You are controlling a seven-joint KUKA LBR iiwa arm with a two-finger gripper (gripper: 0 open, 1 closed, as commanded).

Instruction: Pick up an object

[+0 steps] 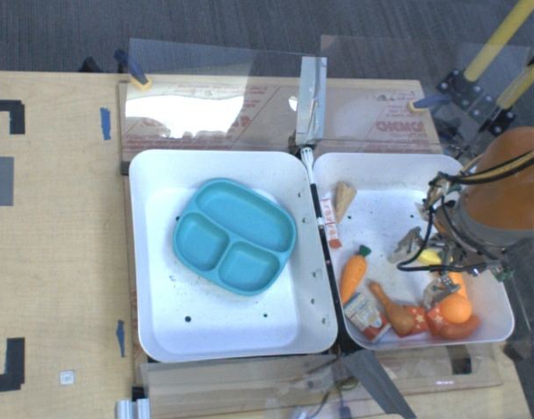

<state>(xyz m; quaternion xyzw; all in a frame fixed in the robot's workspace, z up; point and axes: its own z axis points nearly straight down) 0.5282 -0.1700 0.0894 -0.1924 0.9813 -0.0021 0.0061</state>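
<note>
The gripper [443, 279] hangs low over the right bin [380, 212], at the lower right of the frame; whether it is open or closed cannot be told. The orange fruit [457, 311] lies just below it in the frame. The carrot [353, 273] lies well to its left, long axis near-vertical in the frame.
</note>
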